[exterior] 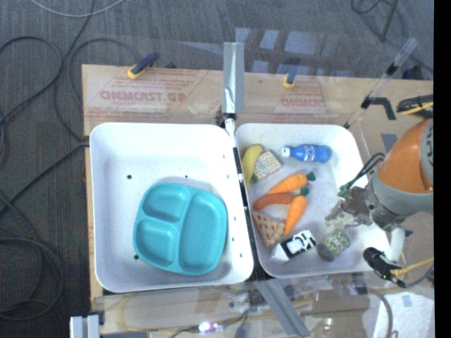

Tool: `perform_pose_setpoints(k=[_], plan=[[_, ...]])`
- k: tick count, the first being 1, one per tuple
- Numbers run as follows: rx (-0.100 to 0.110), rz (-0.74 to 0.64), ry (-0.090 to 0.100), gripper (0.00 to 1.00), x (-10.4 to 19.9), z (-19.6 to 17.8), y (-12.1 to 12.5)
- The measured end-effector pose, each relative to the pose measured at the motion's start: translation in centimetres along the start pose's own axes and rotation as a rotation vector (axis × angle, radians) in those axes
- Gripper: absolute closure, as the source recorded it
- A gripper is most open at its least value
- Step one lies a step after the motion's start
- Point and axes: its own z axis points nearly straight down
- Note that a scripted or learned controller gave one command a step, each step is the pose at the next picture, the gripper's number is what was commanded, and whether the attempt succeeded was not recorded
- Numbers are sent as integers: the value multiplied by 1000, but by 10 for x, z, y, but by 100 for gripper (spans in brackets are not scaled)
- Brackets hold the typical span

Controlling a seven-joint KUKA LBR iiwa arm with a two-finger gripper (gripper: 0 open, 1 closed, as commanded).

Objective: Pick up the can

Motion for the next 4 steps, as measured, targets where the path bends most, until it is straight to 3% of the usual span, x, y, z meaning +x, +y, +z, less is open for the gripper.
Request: perform_pose_setpoints(k=[1,2,3,4], plan=[[3,-3,4,0,3,0,0],[7,-141,5,0,2,8,-2],[7,-189,1,0,2,9,-3],[4,-521,-3,0,-4,9,-2]])
